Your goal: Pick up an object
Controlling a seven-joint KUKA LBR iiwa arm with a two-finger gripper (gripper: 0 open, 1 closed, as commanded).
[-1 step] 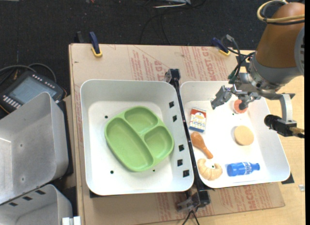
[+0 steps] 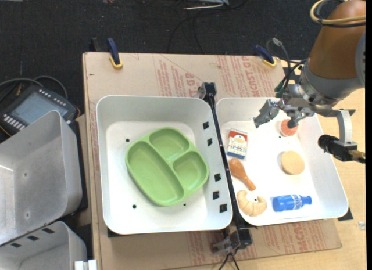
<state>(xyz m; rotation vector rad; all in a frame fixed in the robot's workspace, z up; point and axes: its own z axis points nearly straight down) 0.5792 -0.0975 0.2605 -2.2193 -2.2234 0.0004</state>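
Note:
My gripper [image 2: 278, 118] hangs over the far part of the right bin [image 2: 325, 173] with its fingers spread apart, and nothing shows between them. A small red-orange item [image 2: 286, 128] lies just under the right finger [image 2: 292, 119]. Further forward in that bin are a small white, red and blue carton [image 2: 237, 144], a toy drumstick [image 2: 241, 173], a croissant [image 2: 252, 204], a blue bottle [image 2: 290, 202] and a round tan bun [image 2: 292, 162]. In the left bin [image 2: 110, 147] lies a green divided plate [image 2: 167, 166].
A black clamp strip [image 2: 216, 147] runs between the two bins. Yellow-and-blue clamps [image 2: 114, 54] hold the board's far edge. Grey plastic crates [image 2: 35, 176] stand to the left of the bench. A black fitting [image 2: 334, 145] sticks out at the right bin's rim.

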